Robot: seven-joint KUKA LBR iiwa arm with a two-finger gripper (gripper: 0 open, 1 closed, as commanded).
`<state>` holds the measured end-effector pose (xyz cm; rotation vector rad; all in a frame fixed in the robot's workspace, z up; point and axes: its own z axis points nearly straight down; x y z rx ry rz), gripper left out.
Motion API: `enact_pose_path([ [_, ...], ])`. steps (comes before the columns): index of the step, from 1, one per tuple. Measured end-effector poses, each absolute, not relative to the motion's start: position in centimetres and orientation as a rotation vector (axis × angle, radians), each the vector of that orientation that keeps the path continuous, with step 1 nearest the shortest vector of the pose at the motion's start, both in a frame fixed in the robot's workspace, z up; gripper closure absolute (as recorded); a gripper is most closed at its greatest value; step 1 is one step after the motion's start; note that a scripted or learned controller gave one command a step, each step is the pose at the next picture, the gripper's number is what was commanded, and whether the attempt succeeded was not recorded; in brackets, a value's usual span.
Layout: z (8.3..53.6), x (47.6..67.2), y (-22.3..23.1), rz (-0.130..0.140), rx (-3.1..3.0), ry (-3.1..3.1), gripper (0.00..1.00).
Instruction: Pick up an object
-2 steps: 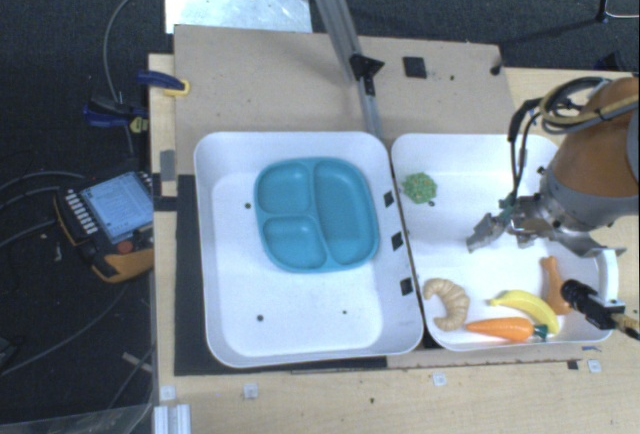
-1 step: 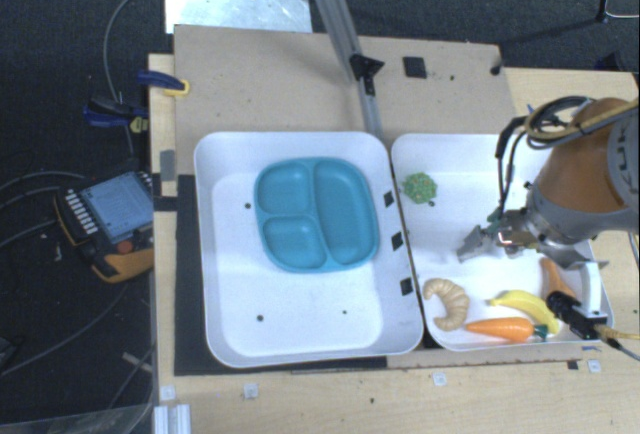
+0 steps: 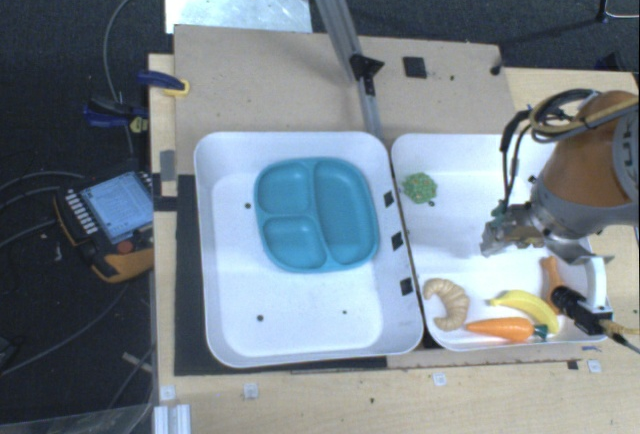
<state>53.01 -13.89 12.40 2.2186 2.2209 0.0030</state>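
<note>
In the right bin (image 3: 440, 184) my gripper (image 3: 500, 237) hangs over bare floor, jaw state I cannot tell, nothing visibly held, with croissant (image 3: 447, 300), carrot (image 3: 500, 328) and banana (image 3: 525, 305) bunched along the near wall, broccoli (image 3: 420, 187) apart, blue tray (image 3: 316, 213) next door.

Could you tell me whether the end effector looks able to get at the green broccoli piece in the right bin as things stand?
Probably yes. The green broccoli piece lies alone near the right bin's far-left corner, with bare floor between it and the end effector; only the bin wall beside it might cramp a grasp.
</note>
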Motion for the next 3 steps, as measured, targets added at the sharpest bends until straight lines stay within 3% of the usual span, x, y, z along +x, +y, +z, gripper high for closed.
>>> enact_pose_path([
  [2,24.2,52.8,-13.2,0.008,2.211,2.221,1.00],
  [3,26.3,52.9,-13.2,0.004,2.214,2.224,1.00],
])
